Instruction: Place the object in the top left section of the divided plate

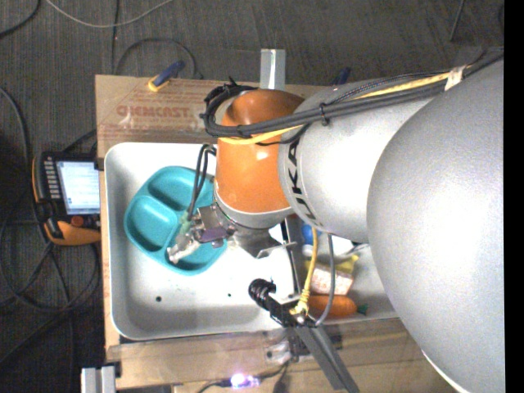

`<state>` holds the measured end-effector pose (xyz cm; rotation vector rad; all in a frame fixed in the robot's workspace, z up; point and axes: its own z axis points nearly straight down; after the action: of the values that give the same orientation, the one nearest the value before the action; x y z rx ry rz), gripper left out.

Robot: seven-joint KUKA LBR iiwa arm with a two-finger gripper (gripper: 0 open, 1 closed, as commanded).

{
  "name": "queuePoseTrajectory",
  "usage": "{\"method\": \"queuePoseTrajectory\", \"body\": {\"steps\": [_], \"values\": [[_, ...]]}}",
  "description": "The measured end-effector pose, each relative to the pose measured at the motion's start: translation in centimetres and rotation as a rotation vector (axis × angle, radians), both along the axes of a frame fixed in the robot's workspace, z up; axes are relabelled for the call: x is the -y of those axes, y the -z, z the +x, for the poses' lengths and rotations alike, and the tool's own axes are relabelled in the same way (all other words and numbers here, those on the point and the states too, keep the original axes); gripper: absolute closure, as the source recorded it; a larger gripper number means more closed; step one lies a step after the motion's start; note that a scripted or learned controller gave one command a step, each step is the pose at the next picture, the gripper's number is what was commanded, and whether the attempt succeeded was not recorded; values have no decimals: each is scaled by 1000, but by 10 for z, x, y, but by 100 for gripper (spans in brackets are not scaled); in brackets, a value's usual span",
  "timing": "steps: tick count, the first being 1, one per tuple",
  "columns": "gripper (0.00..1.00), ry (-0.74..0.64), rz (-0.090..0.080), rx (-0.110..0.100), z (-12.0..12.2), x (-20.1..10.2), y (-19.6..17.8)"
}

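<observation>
Teal divided plate (155, 211) sits in the left bin (123, 301). Gripper (182, 248) hangs over the plate's lower-right section; can't tell its state or whether it carries anything. Candidate object: orange carrot-like piece (332, 305), right of the plate, well apart. Probably light, rigid, smooth; grab mid-length across the narrow axis.

Dark grey carpet (98, 23) strewn with cables (74, 11) surrounds the wooden bench (147, 109); a pendant (70, 195) lies at its left edge.
</observation>
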<state>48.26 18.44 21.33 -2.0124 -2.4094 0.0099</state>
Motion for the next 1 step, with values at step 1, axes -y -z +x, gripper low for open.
{"method": "queuePoseTrajectory", "body": {"steps": [1], "values": [[100,-1,-2,-6,-1,0,-7]]}}
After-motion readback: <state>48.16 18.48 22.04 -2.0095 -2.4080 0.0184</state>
